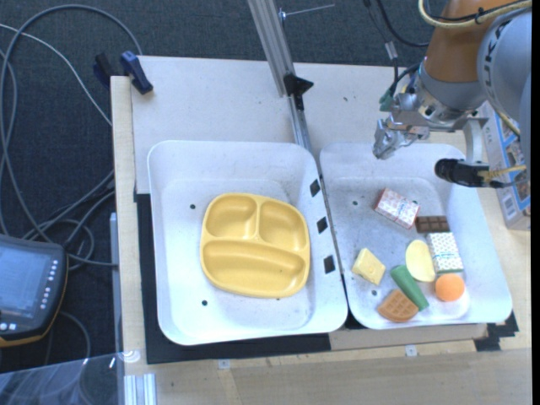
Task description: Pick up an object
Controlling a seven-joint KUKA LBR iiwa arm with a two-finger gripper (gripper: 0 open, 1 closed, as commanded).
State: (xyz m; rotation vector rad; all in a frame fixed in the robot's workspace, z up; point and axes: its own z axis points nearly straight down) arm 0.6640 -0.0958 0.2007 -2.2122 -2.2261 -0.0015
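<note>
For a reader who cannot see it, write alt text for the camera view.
A grey and orange robot arm reaches in from the right, its gripper hanging above the far edge of the right white bin, which holds small toy foods, among them an orange ball and a patterned box. The left bin holds a yellow divided tray.

Pale bench point(211, 99) on dark floor point(51, 99) with cables point(34, 74).
</note>
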